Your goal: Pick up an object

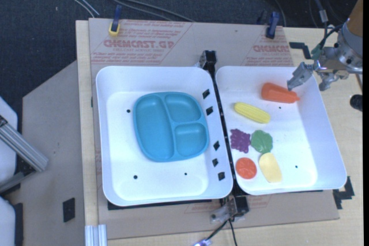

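Observation:
The right bin [323, 124] holds several toy foods. An orange carrot [279, 93] lies at the back, a yellow corn cob [252, 113] just in front of it. Nearer the front lie purple grapes [240, 139], a green piece [262, 140], a red-orange round piece [247, 168] and a pale yellow piece [270, 168]. My gripper [313, 76] hangs over the bin's far right corner, just right of the carrot's end. Its fingers [299, 77] are spread apart, with nothing between them.
The left bin [115, 141] holds a blue divided plate [170, 125]. A black divider with clips [214, 118] runs between the bins. Blue clamps [272, 25] hold the cardboard base at the back. Cables hang near the arm at the top right.

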Motion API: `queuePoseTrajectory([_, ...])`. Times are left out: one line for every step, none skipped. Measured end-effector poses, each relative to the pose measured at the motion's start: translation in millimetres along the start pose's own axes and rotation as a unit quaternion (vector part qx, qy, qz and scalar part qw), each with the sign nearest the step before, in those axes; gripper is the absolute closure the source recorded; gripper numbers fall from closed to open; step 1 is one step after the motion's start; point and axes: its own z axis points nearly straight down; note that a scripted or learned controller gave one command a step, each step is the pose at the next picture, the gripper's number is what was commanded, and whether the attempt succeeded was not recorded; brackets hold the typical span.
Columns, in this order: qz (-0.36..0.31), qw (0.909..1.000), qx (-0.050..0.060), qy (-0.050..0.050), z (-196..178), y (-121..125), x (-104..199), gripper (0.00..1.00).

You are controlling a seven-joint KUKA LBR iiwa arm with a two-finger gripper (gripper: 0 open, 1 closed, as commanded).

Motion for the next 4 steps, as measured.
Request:
queuePoseTrajectory([0.000, 1.0000, 0.003, 0.001, 45, -5, -5, 0.00])
queuePoseTrajectory([0.000, 1.0000, 0.002, 0.001, 88, -5, 0, 0.00])
queuePoseTrajectory([0.000, 1.0000, 0.003, 0.001, 139, -16, 4, 0.00])
queuePoseTrajectory([0.000, 1.0000, -0.001, 0.000, 125, -14, 3, 1.00])
